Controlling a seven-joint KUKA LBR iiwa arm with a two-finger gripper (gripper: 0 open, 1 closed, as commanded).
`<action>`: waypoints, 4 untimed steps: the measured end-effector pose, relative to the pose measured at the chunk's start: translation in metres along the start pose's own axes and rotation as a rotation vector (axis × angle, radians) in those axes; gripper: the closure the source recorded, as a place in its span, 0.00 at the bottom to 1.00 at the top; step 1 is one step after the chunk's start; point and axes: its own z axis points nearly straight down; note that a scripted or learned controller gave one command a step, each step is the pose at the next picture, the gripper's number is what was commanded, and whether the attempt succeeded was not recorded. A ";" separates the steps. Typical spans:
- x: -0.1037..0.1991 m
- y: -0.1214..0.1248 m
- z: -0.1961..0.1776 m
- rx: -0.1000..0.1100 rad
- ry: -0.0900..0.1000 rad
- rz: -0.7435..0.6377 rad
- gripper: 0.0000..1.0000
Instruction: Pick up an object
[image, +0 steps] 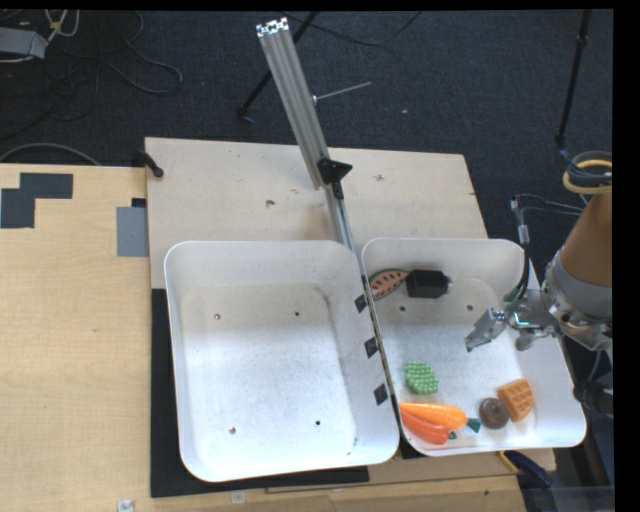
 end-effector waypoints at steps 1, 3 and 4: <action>-0.001 0.001 -0.002 -0.005 -0.002 0.002 0.00; -0.007 0.006 0.102 -0.007 -0.002 0.002 0.00; -0.008 0.005 0.091 -0.007 -0.001 0.008 1.00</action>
